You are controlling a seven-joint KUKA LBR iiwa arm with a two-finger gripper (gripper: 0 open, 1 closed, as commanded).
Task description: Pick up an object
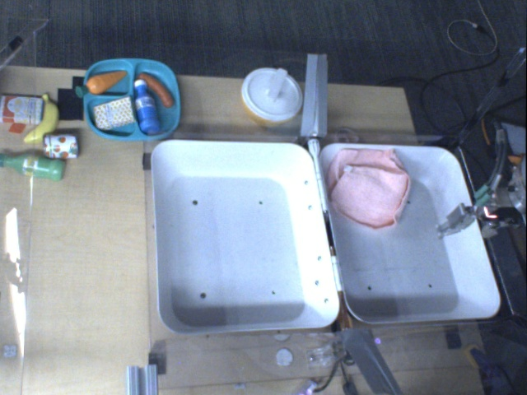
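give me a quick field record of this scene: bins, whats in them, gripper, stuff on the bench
left bin: white, shallow, no objects seen inside
right bin: white, shallow, holds one item
pink cloth: crumpled, upper left corner of right bin
gripper: at right bin's right edge, apart from the cloth, holding nothing visible
blue tray: sectioned, on bench above left bin, toy foods inside
white lidded cup: on bench by the bins' top edge
small toys: bench's far left, including a banana and a green bottle

Pink cloth (370, 188) in white bin (428, 295); blue tray (169, 97).
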